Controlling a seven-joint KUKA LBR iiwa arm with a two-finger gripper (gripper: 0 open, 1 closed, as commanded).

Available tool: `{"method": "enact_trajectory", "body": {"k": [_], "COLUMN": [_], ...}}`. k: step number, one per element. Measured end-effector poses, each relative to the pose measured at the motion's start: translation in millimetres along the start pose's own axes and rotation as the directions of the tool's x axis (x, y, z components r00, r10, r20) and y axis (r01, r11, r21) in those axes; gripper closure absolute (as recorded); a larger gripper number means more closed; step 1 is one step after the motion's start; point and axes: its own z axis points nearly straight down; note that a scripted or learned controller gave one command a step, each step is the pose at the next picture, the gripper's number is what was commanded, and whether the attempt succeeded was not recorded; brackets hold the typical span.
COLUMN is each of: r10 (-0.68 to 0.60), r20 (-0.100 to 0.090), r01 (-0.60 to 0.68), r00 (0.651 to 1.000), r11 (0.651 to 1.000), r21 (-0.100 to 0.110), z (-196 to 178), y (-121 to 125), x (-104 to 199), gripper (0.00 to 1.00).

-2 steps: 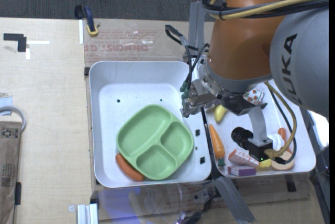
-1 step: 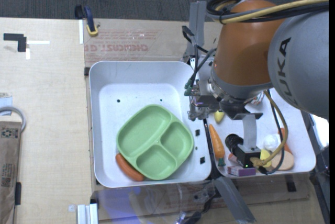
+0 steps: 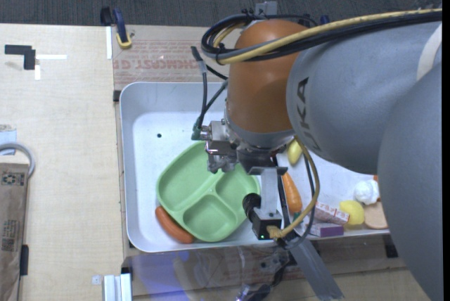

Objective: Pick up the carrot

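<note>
While the arm (image 3: 337, 81) hangs over the bins from the right, its bulk hides much of the near bin (image 3: 140, 124). The gripper (image 3: 222, 159) sits low over the upper edge of the green plate (image 3: 200, 201); whether it is spread or closed I cannot tell, and nothing shows in its grasp. The carrot (image 3: 291, 193) lies to the right of the plate, just beside the arm's black mount, pointing roughly up and down the view and partly covered by cables. It is probably a light, stiff, smooth toy that could slip or roll, so a grip across its thicker middle seems safest. An orange-red sausage (image 3: 172, 224) lies against the plate's lower left rim.
</note>
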Motion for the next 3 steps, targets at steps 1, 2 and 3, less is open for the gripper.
{"method": "enact_trajectory", "body": {"k": [1,2,3], "r10": [-0.395,-0.246,-0.358], "r20": [0.001,0.0,0.0], "r01": [0.395,0.246,0.358], "r00": [0.918,0.969,0.934], "r11": [0.918,0.969,0.934], "r21": [-0.006,-0.005,-0.003], "z": [-118,-175,-93], "y": [5,27,46], "x": [-82,-61,28], "gripper": [1.0,1.0,1.0]}}
